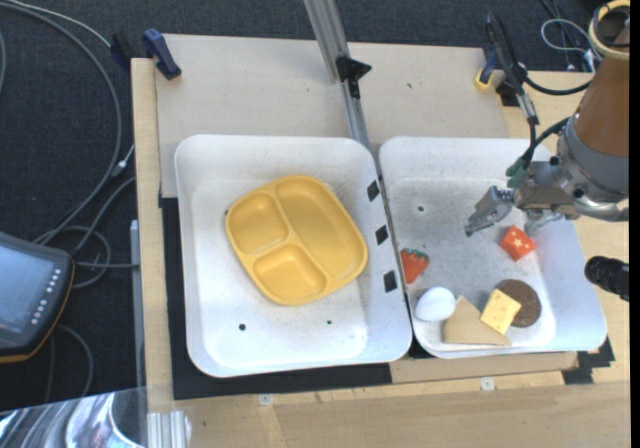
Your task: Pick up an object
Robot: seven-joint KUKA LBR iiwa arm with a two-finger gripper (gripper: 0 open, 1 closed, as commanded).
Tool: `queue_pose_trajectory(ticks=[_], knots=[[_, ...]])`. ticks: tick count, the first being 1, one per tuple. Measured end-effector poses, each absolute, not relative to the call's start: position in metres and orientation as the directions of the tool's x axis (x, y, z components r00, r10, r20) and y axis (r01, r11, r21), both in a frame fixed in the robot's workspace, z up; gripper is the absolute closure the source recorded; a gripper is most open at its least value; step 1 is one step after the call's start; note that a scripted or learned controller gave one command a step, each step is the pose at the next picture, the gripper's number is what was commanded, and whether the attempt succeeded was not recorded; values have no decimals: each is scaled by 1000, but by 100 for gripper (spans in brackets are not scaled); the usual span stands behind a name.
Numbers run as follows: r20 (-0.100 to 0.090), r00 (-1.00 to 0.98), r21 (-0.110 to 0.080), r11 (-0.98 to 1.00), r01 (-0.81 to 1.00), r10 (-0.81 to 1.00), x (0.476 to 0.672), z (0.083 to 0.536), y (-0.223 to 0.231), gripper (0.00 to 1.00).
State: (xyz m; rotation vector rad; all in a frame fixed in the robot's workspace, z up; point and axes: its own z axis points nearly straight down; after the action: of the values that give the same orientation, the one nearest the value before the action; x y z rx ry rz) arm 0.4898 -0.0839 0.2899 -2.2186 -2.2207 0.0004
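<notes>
My gripper hangs over the upper right part of the right bin, open, with its fingers spread. One grey finger points left and down. A small orange-red block lies on the bin floor just below the fingertips, and I see nothing held between them. Lower in the same bin lie a red strawberry, a white egg, a yellow cheese cube on a brown cookie, and a tan wedge.
A yellow divided plate lies in the left bin. A metal pole runs down to the ridge between the bins. Clamps and cables sit along the bench's back edge, near the arm.
</notes>
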Motion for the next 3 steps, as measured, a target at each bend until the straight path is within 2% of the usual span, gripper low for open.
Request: queue_pose_trajectory(ticks=[1, 3], knots=[[1, 0, -1, 0, 1000, 1000, 490, 290, -84, 0], [3, 1, -8, 0, 1000, 1000, 491, 198, -74, 0]])
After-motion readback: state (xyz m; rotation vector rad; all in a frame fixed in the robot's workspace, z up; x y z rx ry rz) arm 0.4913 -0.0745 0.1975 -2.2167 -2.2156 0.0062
